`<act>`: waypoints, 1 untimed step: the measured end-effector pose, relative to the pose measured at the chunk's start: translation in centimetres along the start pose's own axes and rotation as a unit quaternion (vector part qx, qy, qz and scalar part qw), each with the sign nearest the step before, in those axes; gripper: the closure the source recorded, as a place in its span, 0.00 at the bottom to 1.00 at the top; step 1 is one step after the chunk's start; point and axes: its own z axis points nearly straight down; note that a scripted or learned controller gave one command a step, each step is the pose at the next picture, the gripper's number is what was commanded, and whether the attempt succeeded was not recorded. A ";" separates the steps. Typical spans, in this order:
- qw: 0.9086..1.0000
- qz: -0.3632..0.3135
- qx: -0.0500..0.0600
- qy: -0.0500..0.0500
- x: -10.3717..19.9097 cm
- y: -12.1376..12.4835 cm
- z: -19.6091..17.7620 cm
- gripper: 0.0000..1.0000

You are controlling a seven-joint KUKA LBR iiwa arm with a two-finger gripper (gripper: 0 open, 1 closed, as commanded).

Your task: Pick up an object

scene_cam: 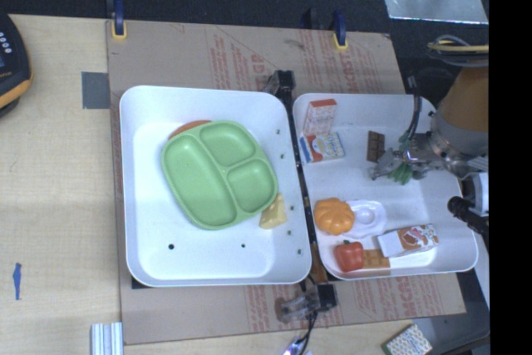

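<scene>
Gripper low over the right bin, nothing plainly caught yet.

Camera view: the gripper (397,165) sits in the right bin (453,262) near its far right side, over a small green thing (403,175) beside a brown block (376,146); whether it is released or clenched I cannot tell. The orange pumpkin (334,215), red toy (350,256) and small carton (408,241) lie nearer the front. The likely slip: closing beside the small green thing and lifting empty, or nudging the brown block aside.

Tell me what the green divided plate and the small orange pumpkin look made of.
Green divided plate: likely matte moulded plastic, with an even colour, soft rounded ridges and no glare. Small orange pumpkin: probably smooth plastic or rubber toy food; too small to say which.
</scene>
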 end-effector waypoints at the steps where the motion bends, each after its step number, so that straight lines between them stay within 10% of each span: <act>1: 1.000 -0.001 -0.008 -0.003 -0.2 0.6 -2.0 1.00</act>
